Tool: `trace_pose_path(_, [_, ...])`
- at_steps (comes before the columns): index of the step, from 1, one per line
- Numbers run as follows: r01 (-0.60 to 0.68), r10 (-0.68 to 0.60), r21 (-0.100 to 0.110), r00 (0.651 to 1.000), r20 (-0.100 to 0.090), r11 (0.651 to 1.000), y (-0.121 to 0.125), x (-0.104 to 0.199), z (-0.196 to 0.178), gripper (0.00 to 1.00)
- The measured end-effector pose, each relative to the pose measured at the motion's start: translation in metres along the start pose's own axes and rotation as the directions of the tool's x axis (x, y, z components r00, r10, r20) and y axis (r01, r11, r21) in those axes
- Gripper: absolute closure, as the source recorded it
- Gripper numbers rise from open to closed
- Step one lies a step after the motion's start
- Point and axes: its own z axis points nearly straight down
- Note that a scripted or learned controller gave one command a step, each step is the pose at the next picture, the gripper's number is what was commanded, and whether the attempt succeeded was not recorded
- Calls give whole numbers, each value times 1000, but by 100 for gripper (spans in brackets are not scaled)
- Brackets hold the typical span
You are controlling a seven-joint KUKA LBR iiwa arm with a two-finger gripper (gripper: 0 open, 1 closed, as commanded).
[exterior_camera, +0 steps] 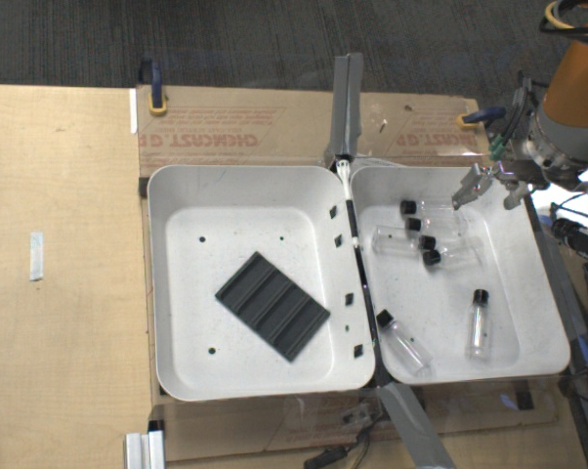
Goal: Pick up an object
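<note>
1. The table carries two white bins side by side, with cardboard under their far edge.
2. The left bin holds a dark ribbed tray, lying flat and turned at an angle, near the middle of the bin floor.
3. The right bin holds several clear vials with black caps.
4. Three vials lie close together in the far half of the right bin, their caps near one another; whether they touch I cannot tell.
5. A single vial lies toward the near right side of that bin, its cap pointing away from the near rim.
6. Another vial lies at the near left corner of the right bin, just beside the wall shared with the left bin, its cap toward that wall.
7. The arm comes in at the upper right, its orange band showing above the wrist.
8. The tool sits over the far right corner of the right bin, apart from the vial cluster to its left.
9. Its two fingers are spread apart, and nothing lies between them.
10. A small pale strip lies on the table well left of the bins.
</note>
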Motion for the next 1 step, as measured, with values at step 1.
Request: trace_pose_path(1, [13, -13, -19, 1000, 4, 1000, -7, 21, 99, 0])
